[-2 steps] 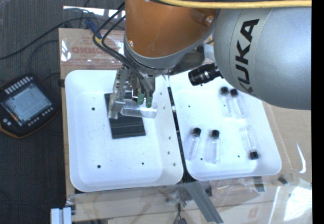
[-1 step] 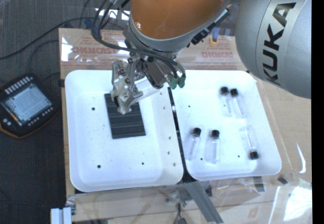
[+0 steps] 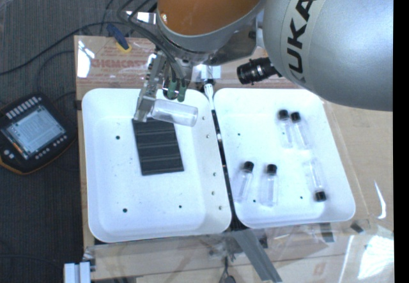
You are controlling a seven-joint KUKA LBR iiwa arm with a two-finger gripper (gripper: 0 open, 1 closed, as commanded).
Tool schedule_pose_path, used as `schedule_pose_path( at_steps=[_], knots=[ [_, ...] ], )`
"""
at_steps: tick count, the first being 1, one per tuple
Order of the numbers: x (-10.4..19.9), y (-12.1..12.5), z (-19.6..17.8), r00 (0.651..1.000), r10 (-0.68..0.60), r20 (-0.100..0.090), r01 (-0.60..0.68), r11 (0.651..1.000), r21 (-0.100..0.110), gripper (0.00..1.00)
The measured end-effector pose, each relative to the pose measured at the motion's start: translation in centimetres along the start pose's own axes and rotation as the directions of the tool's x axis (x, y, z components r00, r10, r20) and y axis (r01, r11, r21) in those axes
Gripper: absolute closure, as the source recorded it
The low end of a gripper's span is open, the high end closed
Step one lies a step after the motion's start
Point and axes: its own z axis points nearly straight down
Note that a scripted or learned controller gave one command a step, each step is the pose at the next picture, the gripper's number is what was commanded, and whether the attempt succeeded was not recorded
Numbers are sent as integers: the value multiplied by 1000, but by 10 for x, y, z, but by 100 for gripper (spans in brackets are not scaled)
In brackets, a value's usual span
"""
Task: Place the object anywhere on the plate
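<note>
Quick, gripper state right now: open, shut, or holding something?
Gripper: shut on a clear vial, held lying sideways over the far end of the dark ribbed plate in the left bin.

White bins (image 3: pixel 102 211), black ribbed plate (image 3: pixel 158 147), clear vials (image 3: pixel 271 184) with black caps, grey arm (image 3: pixel 332 26) with orange band, brown cardboard (image 3: pixel 105 58)
</note>
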Motion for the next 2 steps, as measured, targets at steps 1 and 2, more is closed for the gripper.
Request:
schedule_pose_path(
  at_steps=[1,2],
  knots=[
    [43,-11,-27,936,-353,3,353,936,-1,100],
    [33,-10,-27,1000,-29,1,29,1000,-1,100]
  ],
)
